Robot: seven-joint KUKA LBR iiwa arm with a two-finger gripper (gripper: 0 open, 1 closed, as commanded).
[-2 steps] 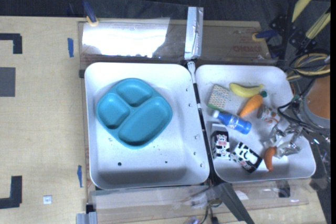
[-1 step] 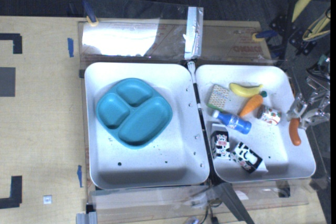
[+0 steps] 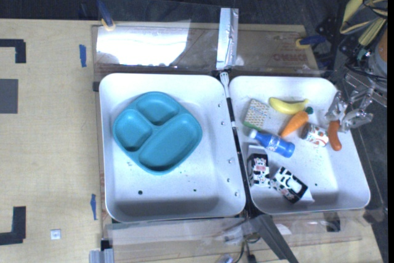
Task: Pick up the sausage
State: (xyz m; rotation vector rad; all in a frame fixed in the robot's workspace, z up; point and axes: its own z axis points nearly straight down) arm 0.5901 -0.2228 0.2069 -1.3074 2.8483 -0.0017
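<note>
The sausage [image 3: 335, 135] lies at the right bin's [image 3: 345, 194] right edge, beside a small white toy [image 3: 317, 137]. That bin also holds a carrot [image 3: 294, 124], banana [image 3: 287, 105], blue bottle [image 3: 274, 143], sponge [image 3: 257, 113] and two black-and-white items [image 3: 276, 177]. The left bin [image 3: 123, 194] holds a blue divided plate [image 3: 157, 130]. The gripper [image 3: 349, 113] hangs just above the sausage; whether it is released or clenched cannot be told amid clutter.

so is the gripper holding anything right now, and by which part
Cannot be told. The gripper sits at the right bin's right edge, right by the top end of the sausage, but a grip on it isn't clear.
</note>
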